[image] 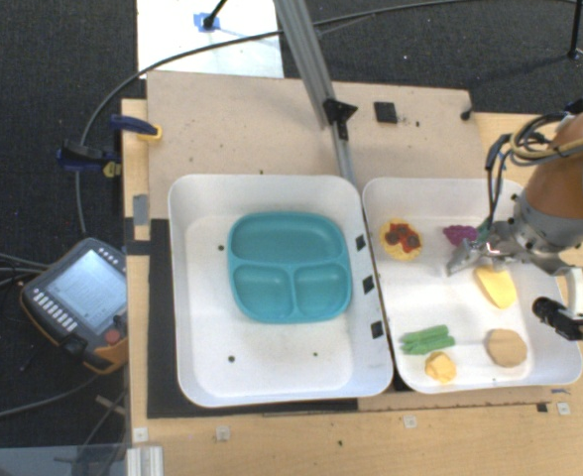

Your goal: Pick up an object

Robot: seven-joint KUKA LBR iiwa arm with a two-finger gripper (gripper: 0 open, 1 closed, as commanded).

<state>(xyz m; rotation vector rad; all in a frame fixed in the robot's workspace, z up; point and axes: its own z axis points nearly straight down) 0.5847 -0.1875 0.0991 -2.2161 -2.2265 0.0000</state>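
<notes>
Single fixed overhead view, slanted down onto the bench.

Looks from above at moderate height, taking in both white bins whole: left bin (272, 196) near centre, right bin (559, 370) toward 3 o'clock. Takes in bench (232, 117) board toward 12 o'clock, dark floor and pendant (78, 300) at 9 o'clock. Arm (559, 191) enters from 3 o'clock.

A: Bright, even light from above; the 2 white bins (272, 191) are nearly washed out.
B: Shadows stay faint. Slight softness overall, and the teal tray (290, 268) shows a mild sheen.
</notes>
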